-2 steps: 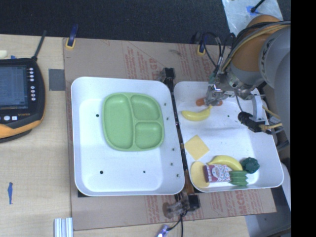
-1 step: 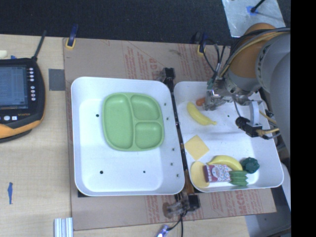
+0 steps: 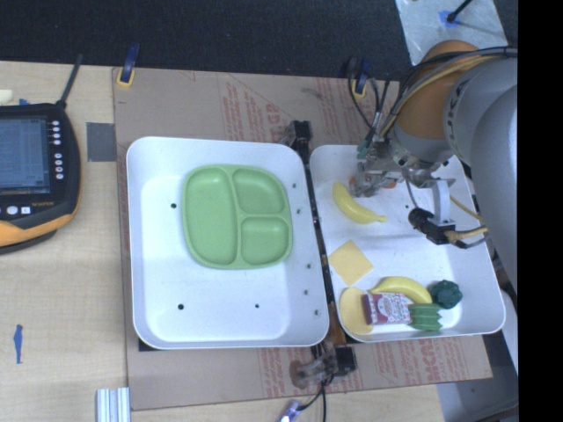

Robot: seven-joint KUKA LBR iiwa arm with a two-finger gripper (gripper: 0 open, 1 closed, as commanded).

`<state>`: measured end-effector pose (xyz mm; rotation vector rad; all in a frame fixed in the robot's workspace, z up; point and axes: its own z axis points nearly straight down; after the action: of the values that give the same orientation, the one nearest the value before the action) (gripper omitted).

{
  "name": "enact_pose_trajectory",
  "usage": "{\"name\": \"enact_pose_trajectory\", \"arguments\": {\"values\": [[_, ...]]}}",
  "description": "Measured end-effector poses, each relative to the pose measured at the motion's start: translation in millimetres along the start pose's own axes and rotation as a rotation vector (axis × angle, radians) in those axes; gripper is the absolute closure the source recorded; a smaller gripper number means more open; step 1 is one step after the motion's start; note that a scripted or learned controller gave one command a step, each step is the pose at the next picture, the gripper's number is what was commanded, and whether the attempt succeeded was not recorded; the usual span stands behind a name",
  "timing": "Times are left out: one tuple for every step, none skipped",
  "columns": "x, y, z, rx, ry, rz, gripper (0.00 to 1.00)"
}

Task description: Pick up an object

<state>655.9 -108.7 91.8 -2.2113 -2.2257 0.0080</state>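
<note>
A: How far along is the pick?
B: Barely begun. The gripper (image 3: 369, 179) hangs low in the right bin (image 3: 479, 323), just beside the top end of a banana (image 3: 356, 205) that lies flat on the bin floor.
A: Are the jaws closed on it?
B: Whether they are apart or together cannot be told; grasp and lift both seem left

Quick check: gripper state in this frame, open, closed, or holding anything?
Gripper: cannot be told; it sits low in the right bin, just beside the banana.
</note>
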Motion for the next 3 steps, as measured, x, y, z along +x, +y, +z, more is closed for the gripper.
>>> {"name": "enact_pose_trajectory", "arguments": {"values": [[-88.5,-0.6,-41.8,-0.005,0.0,0.005,0.0],[-31.7,-12.0,-162.6,-0.006,0.001,0.002,0.0],[-104.1,-2.1,-24.0,0.001,0.0,0.004,0.0]]}}
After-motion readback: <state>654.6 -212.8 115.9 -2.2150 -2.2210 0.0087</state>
